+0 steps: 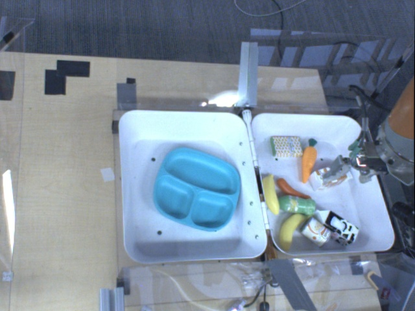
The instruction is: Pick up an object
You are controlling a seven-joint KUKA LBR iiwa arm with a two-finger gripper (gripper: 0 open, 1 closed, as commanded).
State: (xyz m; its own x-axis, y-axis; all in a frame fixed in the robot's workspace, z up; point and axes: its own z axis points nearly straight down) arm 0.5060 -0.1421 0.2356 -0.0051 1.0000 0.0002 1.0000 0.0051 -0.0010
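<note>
Two shallow white bins sit side by side on the counter. The left bin holds a blue divided plate with three compartments, lying slightly turned near the bin's middle.

The right bin carries all the small things. Near its back wall lies a small checkered packet, and just beside that a toy carrot with its green top pointing to the back. Along the left wall lies a yellow banana, running front to back. Next to it sits a green bottle-shaped toy lying on its side, with a red-orange pepper-like piece just behind it. A second yellow banana-shaped toy curves toward the front wall. Beside it lies a white and orange carton, touching a black and white toy car at the front right.

The arm reaches in from the right edge over the right bin, with its orange band showing at the frame's side. The gripper hangs low in the bin's middle right, just to the right of the carrot and behind the car. Whether it is wide, narrow or holding something cannot be told; its metal parts blur against the white floor.
</note>
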